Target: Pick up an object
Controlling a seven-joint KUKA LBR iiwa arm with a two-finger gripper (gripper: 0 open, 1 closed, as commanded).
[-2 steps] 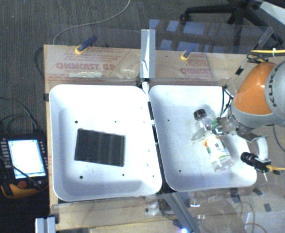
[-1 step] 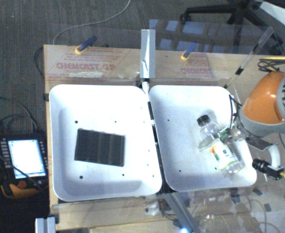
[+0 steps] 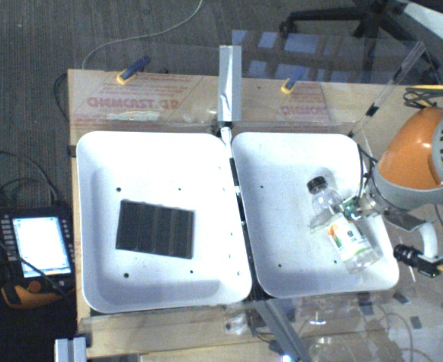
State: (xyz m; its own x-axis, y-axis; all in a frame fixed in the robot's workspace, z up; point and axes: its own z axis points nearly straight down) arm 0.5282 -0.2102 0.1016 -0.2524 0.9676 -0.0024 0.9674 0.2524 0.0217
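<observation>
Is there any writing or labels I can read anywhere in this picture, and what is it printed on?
"CHEMCAST 3D": faint red print on the clear sheet behind the left bin; last characters uncertain.
Red print on the sheet behind the right bin: too blurred to read.
Label on the clear bottle: too small to read.
Handheld screen at left: glowing white, nothing legible.

Clear glossy plastic bottle (image 3: 342, 228); smooth white bins (image 3: 93, 172); matt dark pad (image 3: 155, 229).

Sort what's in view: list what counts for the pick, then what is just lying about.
For the pick:
clear plastic bottle in the right bin
dark flat pad in the left bin

Lying about:
handheld screen beside the bench
two clamps
</observation>
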